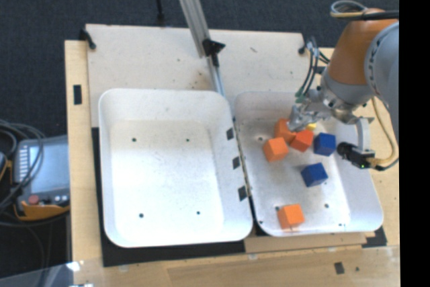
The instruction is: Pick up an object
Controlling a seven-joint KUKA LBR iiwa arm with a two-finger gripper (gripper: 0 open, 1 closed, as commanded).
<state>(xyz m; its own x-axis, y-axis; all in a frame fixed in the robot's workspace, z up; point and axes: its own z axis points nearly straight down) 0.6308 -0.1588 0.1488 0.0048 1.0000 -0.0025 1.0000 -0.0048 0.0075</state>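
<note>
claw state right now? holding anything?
Claw: cannot be told. It sits low in the right bin, right above the cluster of orange blocks; no block visibly gripped.

2 white bins sit side by side on the bench (168,50). The left bin (168,168) has nothing but dark specks on its floor. The right bin (356,208) holds 6 cubes: 3 orange ones clustered near its middle (275,148) (302,140) (284,128), a blue one just right of them (324,144), another blue one below (314,174), and a lone orange one near the front wall (291,216). The arm (359,57) reaches in from the right; its jaws (300,119) hang over the orange cluster, the tips hidden. A metal pole (190,3) slants up behind the bins.
</note>
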